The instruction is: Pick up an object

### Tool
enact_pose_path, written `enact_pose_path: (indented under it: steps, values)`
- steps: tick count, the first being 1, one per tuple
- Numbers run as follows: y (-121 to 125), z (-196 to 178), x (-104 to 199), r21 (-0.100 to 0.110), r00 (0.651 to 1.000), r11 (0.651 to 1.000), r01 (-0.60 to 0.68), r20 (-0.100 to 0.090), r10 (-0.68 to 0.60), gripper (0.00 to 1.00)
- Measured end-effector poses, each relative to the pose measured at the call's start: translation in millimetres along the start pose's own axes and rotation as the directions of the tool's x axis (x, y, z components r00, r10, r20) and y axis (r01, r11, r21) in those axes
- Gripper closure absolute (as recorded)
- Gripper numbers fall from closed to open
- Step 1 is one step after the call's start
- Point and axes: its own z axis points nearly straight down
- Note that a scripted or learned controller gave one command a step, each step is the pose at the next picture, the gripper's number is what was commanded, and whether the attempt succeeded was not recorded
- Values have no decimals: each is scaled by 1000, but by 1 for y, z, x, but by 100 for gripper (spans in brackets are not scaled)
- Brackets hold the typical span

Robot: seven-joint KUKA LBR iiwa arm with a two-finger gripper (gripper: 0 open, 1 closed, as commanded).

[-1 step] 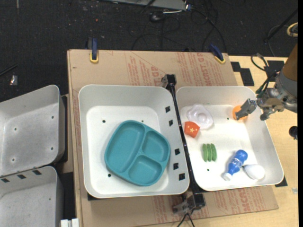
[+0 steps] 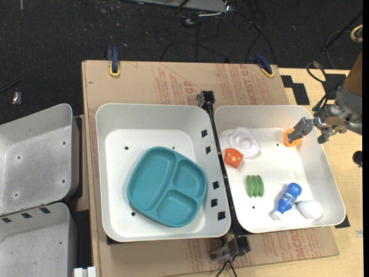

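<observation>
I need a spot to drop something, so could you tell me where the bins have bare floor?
Free: the left bin's back strip behind the teal tray, and the right bin's middle. Crowded: around the blue bottle.

The grey arm (image 2: 353, 88) enters at the right edge and ends in a two-finger gripper (image 2: 316, 126) reaching leftward at a slant, one dark finger (image 2: 301, 128) stretched out and down to the left, the wrist block behind it at the frame's margin

Divided tray (image 2: 167, 186) in left bin (image 2: 109, 154); bottle (image 2: 286, 201), pod (image 2: 255, 186) in right bin (image 2: 328, 172)
</observation>
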Motion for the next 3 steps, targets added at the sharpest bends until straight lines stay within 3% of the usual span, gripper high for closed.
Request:
enact_pose_path:
  steps: [3]
  values:
    - [3,125,12,3,1000,1000,0,-1,0,0]
